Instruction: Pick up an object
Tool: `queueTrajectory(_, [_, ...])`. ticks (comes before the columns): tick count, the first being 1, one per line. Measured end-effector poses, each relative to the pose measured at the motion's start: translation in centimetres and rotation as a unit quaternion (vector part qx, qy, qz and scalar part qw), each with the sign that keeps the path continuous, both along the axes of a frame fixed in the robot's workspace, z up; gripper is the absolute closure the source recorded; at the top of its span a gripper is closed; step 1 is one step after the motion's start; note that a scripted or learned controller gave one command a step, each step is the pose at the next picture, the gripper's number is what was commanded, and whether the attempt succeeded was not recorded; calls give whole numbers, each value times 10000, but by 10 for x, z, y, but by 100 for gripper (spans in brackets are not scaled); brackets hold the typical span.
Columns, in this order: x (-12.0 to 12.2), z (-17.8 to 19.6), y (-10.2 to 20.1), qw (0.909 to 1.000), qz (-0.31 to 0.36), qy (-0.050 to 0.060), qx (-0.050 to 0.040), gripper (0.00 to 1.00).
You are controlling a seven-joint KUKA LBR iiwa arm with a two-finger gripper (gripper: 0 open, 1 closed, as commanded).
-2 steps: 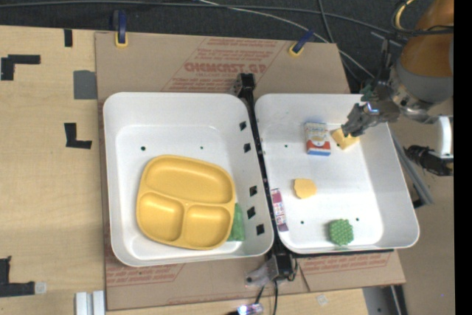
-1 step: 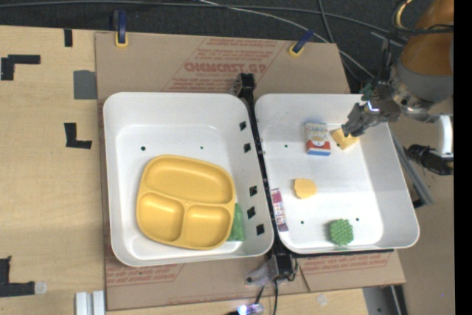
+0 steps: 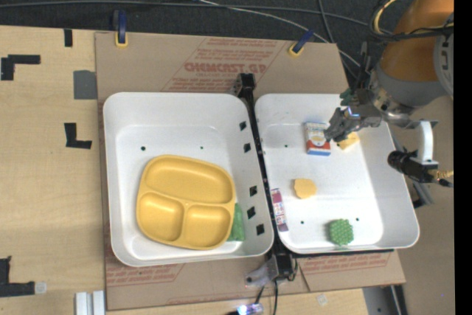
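A wooden bench carries a cardboard sheet with two shallow white bins side by side, dark cloth and cables at the far edge. The left bin (image 3: 118, 158) holds a yellow divided tray (image 3: 184, 201) with a green item (image 3: 237, 223) tucked at its right edge. In the right bin (image 3: 383, 221) lie a small red-and-white carton (image 3: 318, 138), a yellow block (image 3: 348, 141), a yellow chunk (image 3: 304, 189) and a green bumpy ball (image 3: 340, 232). My gripper (image 3: 341, 125) hangs low at the bin's far right, between carton and block. I cannot tell its state; the view is too coarse there. I judge this the approach step: next I must settle on one piece, centre over it, then close.
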State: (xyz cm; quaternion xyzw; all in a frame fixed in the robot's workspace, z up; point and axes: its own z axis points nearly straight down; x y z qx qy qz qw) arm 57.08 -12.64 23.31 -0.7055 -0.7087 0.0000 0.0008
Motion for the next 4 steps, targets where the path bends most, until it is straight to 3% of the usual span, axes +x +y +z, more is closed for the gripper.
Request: queueTrajectory(4, [-54,-17,222,10000,11,13,-5,100])
